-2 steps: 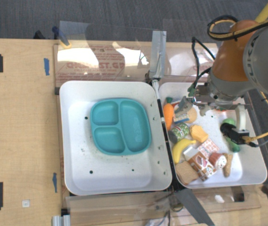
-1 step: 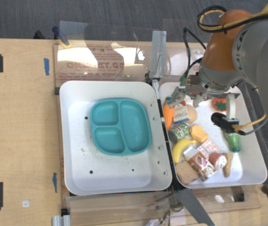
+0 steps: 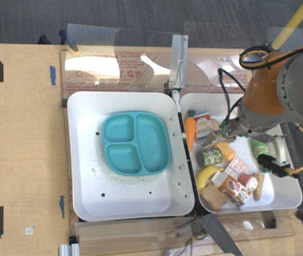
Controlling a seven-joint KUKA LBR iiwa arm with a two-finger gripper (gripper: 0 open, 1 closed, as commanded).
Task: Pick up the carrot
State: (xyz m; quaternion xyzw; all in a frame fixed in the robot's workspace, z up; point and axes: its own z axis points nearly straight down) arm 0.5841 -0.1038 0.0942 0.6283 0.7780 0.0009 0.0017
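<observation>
Right bin (image 3: 295,199): carrot (image 3: 190,133) lies lengthwise, green top far.

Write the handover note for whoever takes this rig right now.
End effector: low in the right white bin, amid the toy food; grip state unreadable.
Orange toy carrot with green top: lying along that bin's left wall, just left of the end effector, not lifted.
Left white bin: holds the teal divided plastic plate.
Done: approach only.
Left: grasp the carrot and raise it.
</observation>
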